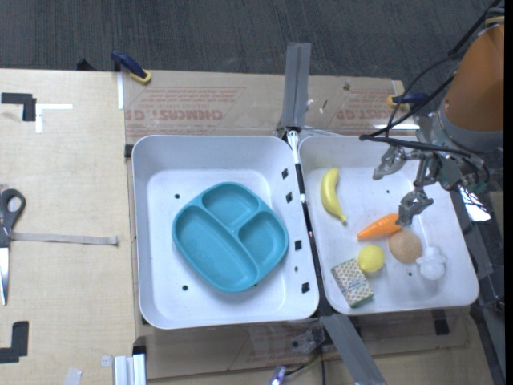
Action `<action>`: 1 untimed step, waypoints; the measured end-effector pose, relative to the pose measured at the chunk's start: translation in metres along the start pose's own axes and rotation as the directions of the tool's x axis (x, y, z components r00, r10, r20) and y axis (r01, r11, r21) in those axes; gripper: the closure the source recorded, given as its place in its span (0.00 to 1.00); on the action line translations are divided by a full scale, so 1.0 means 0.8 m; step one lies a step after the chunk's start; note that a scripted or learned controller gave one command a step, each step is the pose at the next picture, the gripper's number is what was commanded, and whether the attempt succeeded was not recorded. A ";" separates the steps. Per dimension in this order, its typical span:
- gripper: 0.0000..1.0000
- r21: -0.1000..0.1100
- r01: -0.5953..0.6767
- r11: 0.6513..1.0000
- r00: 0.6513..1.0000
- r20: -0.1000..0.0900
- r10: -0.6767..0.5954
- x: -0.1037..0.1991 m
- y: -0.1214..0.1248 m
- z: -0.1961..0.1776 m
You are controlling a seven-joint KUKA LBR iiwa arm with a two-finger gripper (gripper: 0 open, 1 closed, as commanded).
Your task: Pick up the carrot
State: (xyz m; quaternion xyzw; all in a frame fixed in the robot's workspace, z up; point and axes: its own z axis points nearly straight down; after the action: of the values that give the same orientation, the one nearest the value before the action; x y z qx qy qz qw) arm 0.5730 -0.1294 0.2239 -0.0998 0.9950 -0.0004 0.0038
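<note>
Nearest the camera, well below the gripper (402, 184) in the view: a small patterned box (353, 283), lying tilted near the front wall of the right bin (449, 295). Just behind it, a yellow lemon (370, 259), touching or nearly touching the box. Beside the lemon, straight under the gripper in the view, a tan round ball-like thing (405, 247), and past it, toward the arm's side, a small white object (431, 265), too pale against the bin to identify.

Next back, the carrot (378, 228): flat on the bin floor, slanted, thick end up toward the gripper, thin end away to the view's left. Just below and left of the gripper, thick end close under the nearer finger (414, 203); contact impossible to judge. Not between the fingers.

Gripper itself spread open, nothing held, hanging over the right bin's back half, farther finger (389, 164) well apart from the nearer one. Above it, grey wrist and orange band (481, 79).

Left of the gripper, at about its level, a banana (332, 195), lengthwise beside the bins' shared wall. Much farther left, in the left bin (152, 295), a blue divided plate (231, 235). Farther still, on the bench's left edge, scissors (8, 215).

Farthest back, beyond the bins, a blue-and-yellow clamp (132, 66).
</note>
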 end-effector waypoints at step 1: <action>0.00 0.000 0.083 0.997 0.997 -0.002 -0.083 0.022 -0.035 0.163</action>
State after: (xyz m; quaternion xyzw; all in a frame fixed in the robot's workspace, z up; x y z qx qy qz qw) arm 0.5623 -0.1602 0.0933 -0.1413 0.9900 -0.0006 0.0029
